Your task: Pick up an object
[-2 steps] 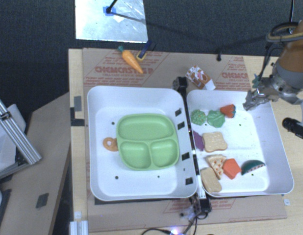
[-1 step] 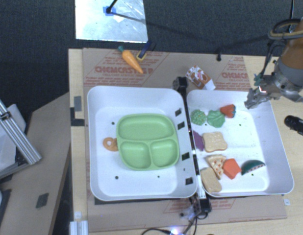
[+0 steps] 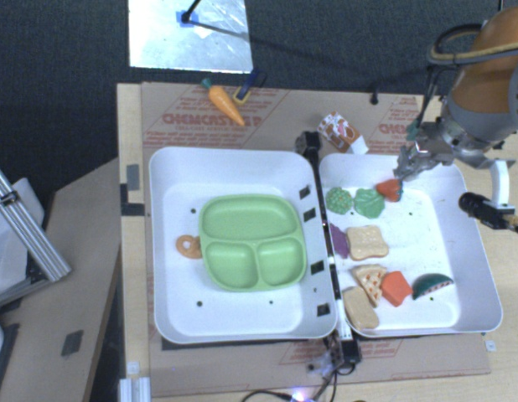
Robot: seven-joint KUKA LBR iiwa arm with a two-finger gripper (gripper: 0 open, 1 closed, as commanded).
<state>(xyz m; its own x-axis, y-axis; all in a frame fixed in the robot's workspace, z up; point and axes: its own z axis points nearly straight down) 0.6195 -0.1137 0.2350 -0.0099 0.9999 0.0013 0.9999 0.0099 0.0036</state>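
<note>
White plastic makes up both bins on the bench. In the left bin (image 3: 167, 174) we see a green divided tray (image 3: 251, 241) near the middle and a small pretzel-like ring (image 3: 189, 246) just beside the tray's left edge. The right bin (image 3: 468, 266) carries the toy food: two green leafy pieces (image 3: 354, 201) near its far left corner, a red-orange piece (image 3: 390, 190) just beside them, a purple piece (image 3: 338, 239) against the left wall, a slice of bread (image 3: 368, 242) next to it, a pizza wedge (image 3: 370, 282), an orange-red block (image 3: 396, 288), a watermelon slice (image 3: 430, 285) toward the near right corner, and a pale flat piece (image 3: 360, 308) at the near left corner.

The gripper (image 3: 407, 167) hangs over the far edge of the right bin, its tip just above the red-orange piece, perhaps touching it; we cannot tell how it is set. Beyond the bins, a toy carrot (image 3: 225, 104) and a small printed packet (image 3: 341, 132) lie on the cardboard (image 3: 276, 111).
</note>
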